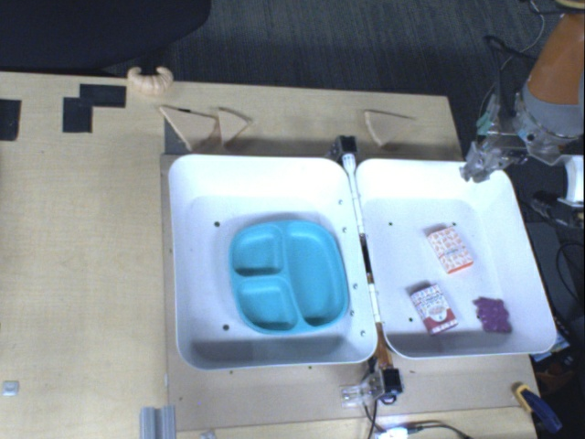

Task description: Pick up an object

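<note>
I count two shallow white bins side by side on my bench: the left bin [187, 245] and the right bin [512, 236]. In the left one lies a single blue divided tray [290, 274], and it has three compartments: two small ones on its nine o'clock side, one long one on its three o'clock side. In the right bin I count three loose things. Two are small red-and-white packets: one packet [450, 248] near the bin's middle, the second packet [433, 307] at about six o'clock from it. The third is one purple clump [493, 314], toward the bin's four o'clock corner.
</note>
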`<state>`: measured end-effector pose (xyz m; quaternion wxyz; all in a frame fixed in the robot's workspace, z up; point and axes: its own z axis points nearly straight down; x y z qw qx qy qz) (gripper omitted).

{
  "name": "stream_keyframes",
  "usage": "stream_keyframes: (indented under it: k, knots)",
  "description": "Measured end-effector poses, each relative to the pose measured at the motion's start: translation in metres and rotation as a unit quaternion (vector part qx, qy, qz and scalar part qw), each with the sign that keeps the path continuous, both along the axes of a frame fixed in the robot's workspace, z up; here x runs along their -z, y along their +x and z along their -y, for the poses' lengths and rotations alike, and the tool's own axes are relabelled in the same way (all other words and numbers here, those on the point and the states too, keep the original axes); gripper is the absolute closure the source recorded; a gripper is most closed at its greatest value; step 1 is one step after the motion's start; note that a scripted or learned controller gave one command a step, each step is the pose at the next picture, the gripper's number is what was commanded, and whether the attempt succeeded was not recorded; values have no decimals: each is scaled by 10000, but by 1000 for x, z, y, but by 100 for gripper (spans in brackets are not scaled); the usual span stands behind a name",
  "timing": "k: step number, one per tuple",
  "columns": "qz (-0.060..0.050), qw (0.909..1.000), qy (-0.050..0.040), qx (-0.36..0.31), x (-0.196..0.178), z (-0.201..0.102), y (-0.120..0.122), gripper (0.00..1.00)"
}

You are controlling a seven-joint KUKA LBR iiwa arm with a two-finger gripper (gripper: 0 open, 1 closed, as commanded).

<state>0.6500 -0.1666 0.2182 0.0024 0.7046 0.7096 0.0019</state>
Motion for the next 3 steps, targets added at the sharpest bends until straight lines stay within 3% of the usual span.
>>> stream_keyframes:
  k: [1, 2, 3]
  knots:
    - [1, 10000, -7, 12, -38, 39, 20, 100]
    - [-14, 10000, 5, -4, -17, -31, 20, 100]
    - [-3, 10000, -9, 20, -27, 40, 19, 100]
